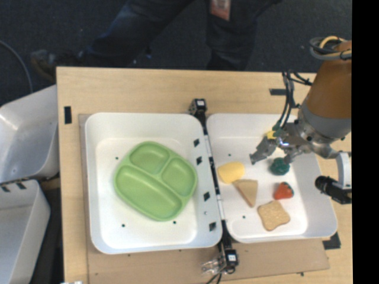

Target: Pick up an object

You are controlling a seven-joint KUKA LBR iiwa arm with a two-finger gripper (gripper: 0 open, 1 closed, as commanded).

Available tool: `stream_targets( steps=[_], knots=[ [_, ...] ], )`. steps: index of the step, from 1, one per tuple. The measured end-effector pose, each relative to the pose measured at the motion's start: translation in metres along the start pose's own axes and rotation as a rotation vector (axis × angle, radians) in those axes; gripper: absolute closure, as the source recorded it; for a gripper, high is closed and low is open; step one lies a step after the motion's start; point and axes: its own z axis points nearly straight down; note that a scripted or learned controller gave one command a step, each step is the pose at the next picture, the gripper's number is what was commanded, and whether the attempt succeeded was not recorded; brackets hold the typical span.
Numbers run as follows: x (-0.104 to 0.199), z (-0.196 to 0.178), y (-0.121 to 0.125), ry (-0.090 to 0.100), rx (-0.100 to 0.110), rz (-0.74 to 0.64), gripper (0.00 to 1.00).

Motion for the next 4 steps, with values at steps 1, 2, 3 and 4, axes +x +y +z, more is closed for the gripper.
stream_targets(
  steps=[1, 2, 3, 4],
  knots=[
    [0.0, -0.006, 0.002, -0.002, -0.013, -0.003, 0.0],
    [0.004, 0.055, 0.006, -0.002, -0.008, -0.001, 0.0],
    [0.007, 0.117, 0.002, -0.001, -0.006, 0.001, 0.0],
    [0.006, 0.149, 0.002, -0.002, -0.01, 0.002, 0.0]
  ],
)
